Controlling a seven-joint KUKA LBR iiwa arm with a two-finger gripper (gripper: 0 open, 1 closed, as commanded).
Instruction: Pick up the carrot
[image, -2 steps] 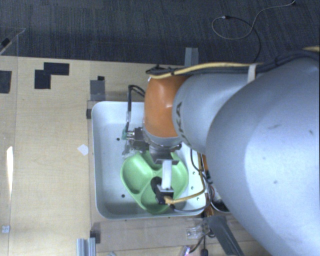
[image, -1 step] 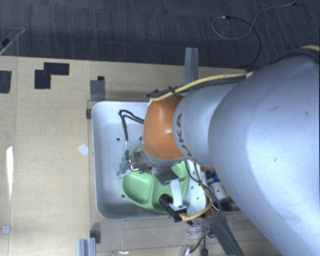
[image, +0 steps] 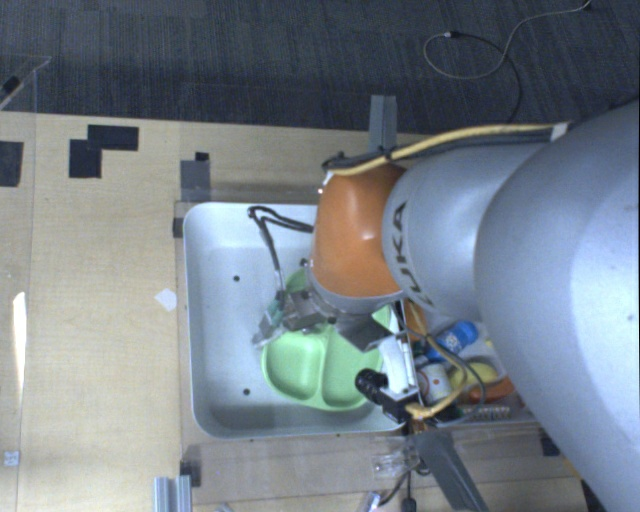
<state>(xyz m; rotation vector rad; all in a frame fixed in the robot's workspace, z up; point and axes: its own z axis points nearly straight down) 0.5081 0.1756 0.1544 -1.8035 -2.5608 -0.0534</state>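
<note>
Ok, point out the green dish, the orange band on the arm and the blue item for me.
green dish (image: 305, 368): camera view, on its left compartment.
orange band (image: 350, 235): camera view, on its upper face.
blue item (image: 461, 335): camera view, on its visible top.

The tool (image: 280, 315) hangs low in a white bin (image: 215, 300). Left of it and beyond it the bin floor lies bare, open to pass. Just beneath it a green dish (image: 300, 370) blocks the way; the arm (image: 470, 250) crowds its right.
</note>
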